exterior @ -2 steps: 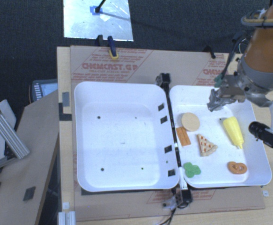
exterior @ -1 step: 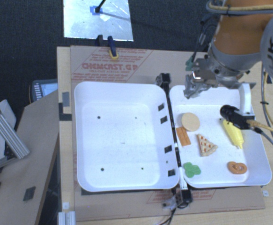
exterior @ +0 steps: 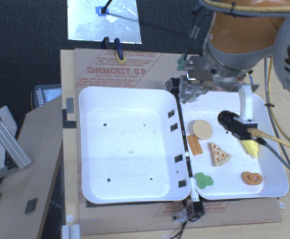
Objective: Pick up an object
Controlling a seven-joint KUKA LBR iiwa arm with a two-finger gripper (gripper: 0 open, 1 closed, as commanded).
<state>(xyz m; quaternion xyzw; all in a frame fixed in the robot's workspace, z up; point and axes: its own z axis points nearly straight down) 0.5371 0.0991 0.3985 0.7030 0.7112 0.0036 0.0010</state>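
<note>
My gripper (exterior: 186, 90) hangs over the far left corner of the right bin (exterior: 274, 183), close to the wall between the two bins. On the right bin's floor lie a round tan cracker (exterior: 202, 129), an orange rectangular wafer (exterior: 194, 145), a pizza slice (exterior: 218, 154), a green leafy piece (exterior: 203, 180) and an orange ring-shaped piece (exterior: 252, 178). The cracker is the closest of these, a little nearer the camera than the gripper. I see nothing between the gripper and the bin floor.
The left bin (exterior: 85, 133) sits beside the right one, with black clips along their shared wall (exterior: 180, 138). Both bins rest on a cardboard sheet (exterior: 120, 68). A shiny metal plate (exterior: 105, 14) lies behind the bench.
</note>
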